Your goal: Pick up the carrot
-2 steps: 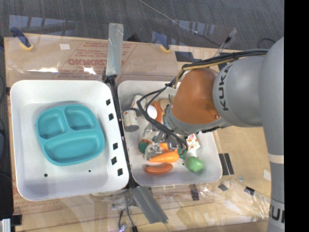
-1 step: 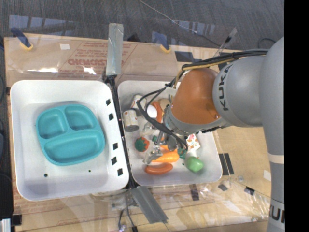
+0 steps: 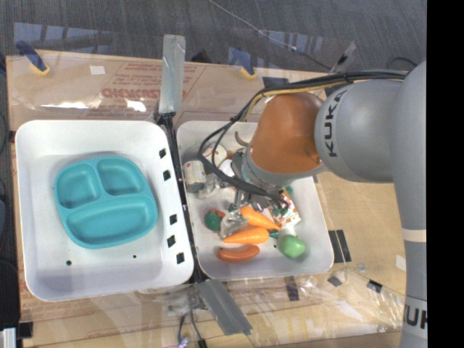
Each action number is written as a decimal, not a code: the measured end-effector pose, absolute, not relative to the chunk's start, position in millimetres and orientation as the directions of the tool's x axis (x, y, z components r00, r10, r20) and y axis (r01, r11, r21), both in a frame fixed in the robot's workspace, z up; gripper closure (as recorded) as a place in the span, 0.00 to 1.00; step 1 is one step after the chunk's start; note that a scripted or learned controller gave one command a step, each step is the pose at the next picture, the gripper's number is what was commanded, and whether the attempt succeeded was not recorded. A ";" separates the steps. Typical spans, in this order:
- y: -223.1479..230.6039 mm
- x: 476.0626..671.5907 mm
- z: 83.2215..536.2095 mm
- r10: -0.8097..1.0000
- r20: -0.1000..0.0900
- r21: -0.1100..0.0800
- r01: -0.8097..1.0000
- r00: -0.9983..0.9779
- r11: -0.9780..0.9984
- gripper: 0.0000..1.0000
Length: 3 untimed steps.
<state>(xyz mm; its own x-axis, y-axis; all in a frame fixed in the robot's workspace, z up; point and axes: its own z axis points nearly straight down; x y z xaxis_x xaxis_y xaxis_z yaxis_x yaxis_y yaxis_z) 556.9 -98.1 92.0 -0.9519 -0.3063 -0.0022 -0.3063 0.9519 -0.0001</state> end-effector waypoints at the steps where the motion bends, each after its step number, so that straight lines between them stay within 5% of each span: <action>1: -95.7 558.1 102.3 -0.312 -0.004 0.000 -0.312 -0.950 0.950 1.00; 2: -121.9 631.7 165.1 -0.226 -0.006 -0.003 -0.226 -0.974 0.974 1.00; 3: -189.6 629.3 120.9 -0.232 0.001 -0.001 -0.232 -0.973 0.973 1.00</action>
<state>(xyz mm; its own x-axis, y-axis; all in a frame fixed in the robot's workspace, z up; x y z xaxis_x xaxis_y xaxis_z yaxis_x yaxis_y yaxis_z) 629.3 -189.6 120.9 -0.9727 -0.2322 0.0009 -0.2322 0.9727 -0.0015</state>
